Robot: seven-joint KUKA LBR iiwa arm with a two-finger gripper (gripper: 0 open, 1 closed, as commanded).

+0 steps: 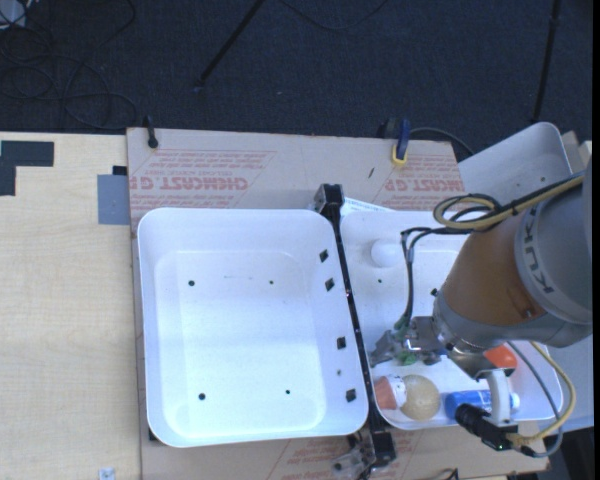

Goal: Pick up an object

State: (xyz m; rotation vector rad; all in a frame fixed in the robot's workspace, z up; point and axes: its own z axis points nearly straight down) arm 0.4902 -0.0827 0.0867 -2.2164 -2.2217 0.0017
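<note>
The arm reaches into the right bin [380, 230] from the right, its orange band and grey wrist covering much of that bin. My gripper [408, 346] hangs low near the bin's front left, just above a round beige object [418, 397]. A small red piece [388, 392] lies left of the beige object. A blue and white object [477, 401] lies to its right, and an orange-red piece [500, 357] shows beside the wrist. A white ball [384, 253] rests toward the bin's back.
The left bin [240, 323] sits beside the right one, separated by a black divider rail [342, 298]. Both stand on a cardboard sheet [240, 173]. Cables loop around the arm's wrist [465, 213].
</note>
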